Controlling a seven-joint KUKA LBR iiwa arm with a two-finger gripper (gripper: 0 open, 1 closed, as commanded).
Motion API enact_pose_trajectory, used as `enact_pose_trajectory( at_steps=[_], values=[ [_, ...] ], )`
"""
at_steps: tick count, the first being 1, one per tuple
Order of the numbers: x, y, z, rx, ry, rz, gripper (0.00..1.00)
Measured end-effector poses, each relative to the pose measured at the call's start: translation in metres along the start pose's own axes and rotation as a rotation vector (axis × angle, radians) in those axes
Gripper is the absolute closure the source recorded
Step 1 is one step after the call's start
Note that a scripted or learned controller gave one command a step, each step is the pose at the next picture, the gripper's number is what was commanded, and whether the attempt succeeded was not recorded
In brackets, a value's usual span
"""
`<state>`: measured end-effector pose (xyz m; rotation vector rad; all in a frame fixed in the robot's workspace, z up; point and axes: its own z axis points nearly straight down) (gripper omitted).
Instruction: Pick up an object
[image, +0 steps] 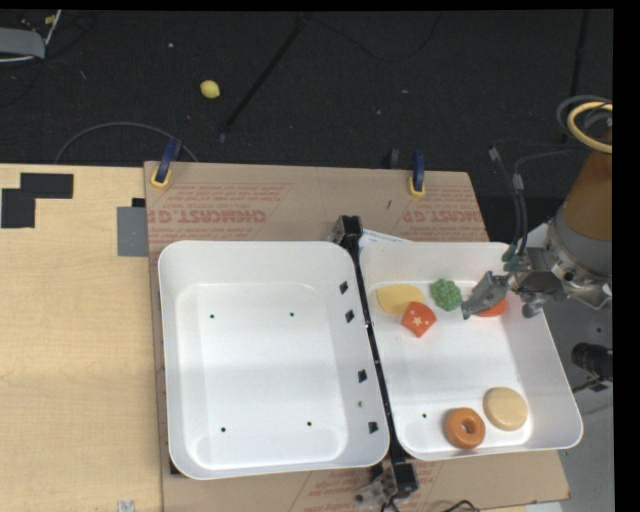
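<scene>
While claw (487, 296) hovers, red piece (491, 309) flat, axis unclear

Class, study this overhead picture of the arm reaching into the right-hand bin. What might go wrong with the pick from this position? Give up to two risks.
1. The gripper sits low among crowded items: the green piece and an orange-red object lie right beside it, so it could nudge one away or catch two.
2. It is close to the right bin far rim, so a pushed item may wedge against the wall.
</scene>
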<state>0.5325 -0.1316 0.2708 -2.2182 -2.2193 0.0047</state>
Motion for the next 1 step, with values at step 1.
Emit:
enact_pose_trajectory(
  at_steps=[1],
  values=[
    [0.0094,0.0464,0.1629,0.010,0.002,-0.001,0.00]
  ],
)
